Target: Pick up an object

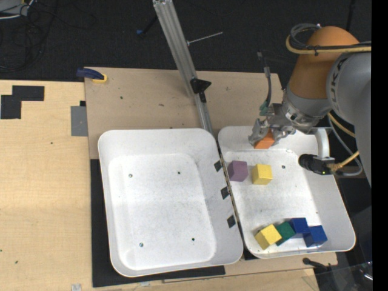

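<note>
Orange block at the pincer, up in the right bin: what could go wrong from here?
1. The orange block peeks out just below the pincer; a partial grip could let it drop.
2. It sits near the right bin's far rim, so it might bounce out.
3. A fall could knock the purple cube or yellow cube.

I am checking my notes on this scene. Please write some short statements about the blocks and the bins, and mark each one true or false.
1. The purple block lies in the right bin. True.
2. The green block lies in the left bin. False: it sits in the right bin, among the near cluster.
3. An orange block is at the gripper. True.
4. Both yellow blocks touch each other. False: one yellow block lies beside the purple one, the other lies apart, by the green one.
</note>
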You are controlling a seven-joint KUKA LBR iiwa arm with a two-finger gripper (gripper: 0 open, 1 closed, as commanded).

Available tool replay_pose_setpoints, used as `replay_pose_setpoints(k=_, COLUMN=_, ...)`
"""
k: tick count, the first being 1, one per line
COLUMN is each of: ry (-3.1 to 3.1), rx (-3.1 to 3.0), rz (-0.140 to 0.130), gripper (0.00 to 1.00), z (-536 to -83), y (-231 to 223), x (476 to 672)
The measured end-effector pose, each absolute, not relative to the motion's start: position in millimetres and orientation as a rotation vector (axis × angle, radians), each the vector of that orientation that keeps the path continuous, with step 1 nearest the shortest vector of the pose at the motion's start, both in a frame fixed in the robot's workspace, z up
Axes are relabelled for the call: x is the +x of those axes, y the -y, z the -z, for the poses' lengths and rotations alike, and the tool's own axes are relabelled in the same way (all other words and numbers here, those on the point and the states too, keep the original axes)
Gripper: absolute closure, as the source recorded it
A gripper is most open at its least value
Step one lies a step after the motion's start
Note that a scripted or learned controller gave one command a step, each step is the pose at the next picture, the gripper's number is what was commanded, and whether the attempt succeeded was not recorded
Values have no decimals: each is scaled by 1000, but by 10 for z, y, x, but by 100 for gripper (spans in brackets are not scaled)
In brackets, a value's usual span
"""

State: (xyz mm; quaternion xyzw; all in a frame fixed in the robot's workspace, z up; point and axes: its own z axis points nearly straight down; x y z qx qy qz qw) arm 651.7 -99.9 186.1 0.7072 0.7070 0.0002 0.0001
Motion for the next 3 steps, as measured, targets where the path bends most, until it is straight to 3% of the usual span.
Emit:
replay_pose_setpoints(k=1, ry=-2220, rx=2221, rz=-1, gripper=100, z=-2339, y=1018, x=6517)
replay_pose_setpoints(k=3, ry=-2231, rx=2222, rz=4, gripper=100, z=-2251, y=52, x=5899)
